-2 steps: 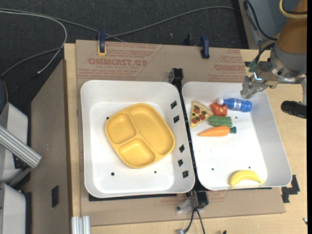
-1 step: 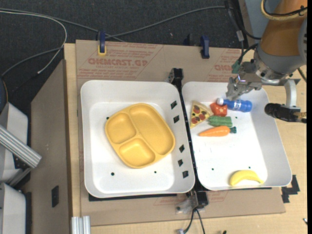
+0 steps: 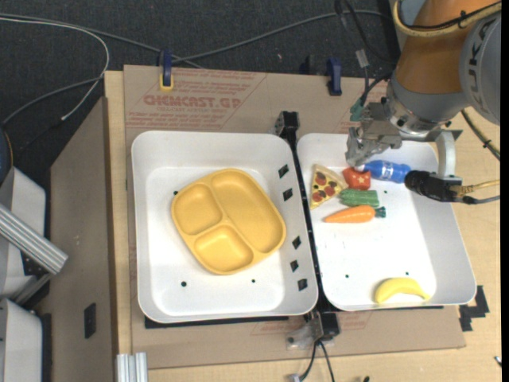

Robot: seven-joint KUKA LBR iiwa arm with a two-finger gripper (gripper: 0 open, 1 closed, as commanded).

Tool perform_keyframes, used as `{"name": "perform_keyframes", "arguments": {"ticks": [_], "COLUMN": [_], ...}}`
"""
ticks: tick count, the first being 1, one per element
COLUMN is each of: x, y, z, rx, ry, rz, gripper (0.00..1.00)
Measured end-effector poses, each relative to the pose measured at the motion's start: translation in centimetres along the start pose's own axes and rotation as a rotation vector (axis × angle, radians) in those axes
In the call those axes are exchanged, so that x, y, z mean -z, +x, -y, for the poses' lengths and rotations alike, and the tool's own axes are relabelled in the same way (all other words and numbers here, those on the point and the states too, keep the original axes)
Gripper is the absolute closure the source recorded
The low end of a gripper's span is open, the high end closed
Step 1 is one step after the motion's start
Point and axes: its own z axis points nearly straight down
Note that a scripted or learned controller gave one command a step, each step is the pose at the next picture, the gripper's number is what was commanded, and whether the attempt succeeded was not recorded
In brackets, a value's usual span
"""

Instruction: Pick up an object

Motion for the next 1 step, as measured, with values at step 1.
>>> {"name": "perform_keyframes", "arguments": {"ticks": [1], "x": [-0.76], "y": [4.85], "z": [2.2], "rx": [0.0], "ry": [0.002], "rz": [0.0], "gripper": [1.0]}}
